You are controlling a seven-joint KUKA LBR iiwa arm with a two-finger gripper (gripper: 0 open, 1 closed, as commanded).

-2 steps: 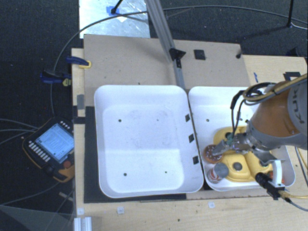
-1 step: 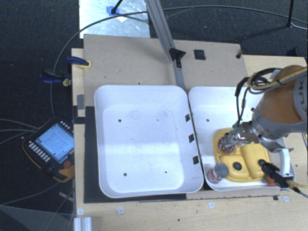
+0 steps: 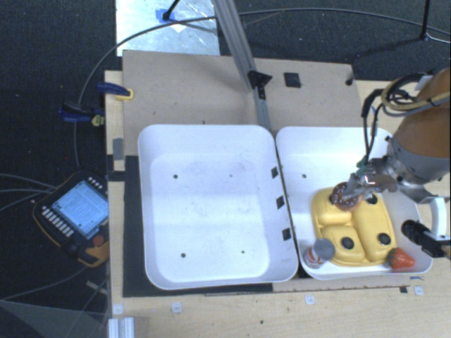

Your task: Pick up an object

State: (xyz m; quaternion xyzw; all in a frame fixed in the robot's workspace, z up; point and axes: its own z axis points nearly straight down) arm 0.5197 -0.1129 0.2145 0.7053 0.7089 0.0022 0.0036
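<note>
Start at your far left: a handheld pendant (image 3: 72, 215) with a lit blue screen lies on the dark floor beside the bench, cables trailing from it. Just above it, blue and yellow clamps (image 3: 106, 98) grip the left edge of the brown bench board (image 3: 190, 90).

Move right and you reach the left bin (image 3: 151, 259), a shallow white tray with a few small dark spots on its floor. A grey slanted pole (image 3: 236, 34) crosses the board above it and ends near the top of the seam between the two bins.

Next comes the right bin (image 3: 303, 153), touching the left one along that seam. In its lower half you have a yellow moulded toy (image 3: 359, 234) with dark round holes on its top. A small grey-capped object (image 3: 321, 249) sits at the toy's lower left corner, against the bin's front wall, and an orange-red piece (image 3: 402, 260) lies at the toy's lower right corner.

The gripper (image 3: 350, 191) is down over the upper left part of the yellow toy, right at a small brownish ringed object (image 3: 344, 198) that rests on the toy there. You cannot tell from this view whether the pincer is open or closed, or whether it grips anything — the tip blurs into the object below it.

At your far right, the arm (image 3: 426, 129) reaches in, its orange band above the grey wrist, with dark cables looped beside it.
</note>
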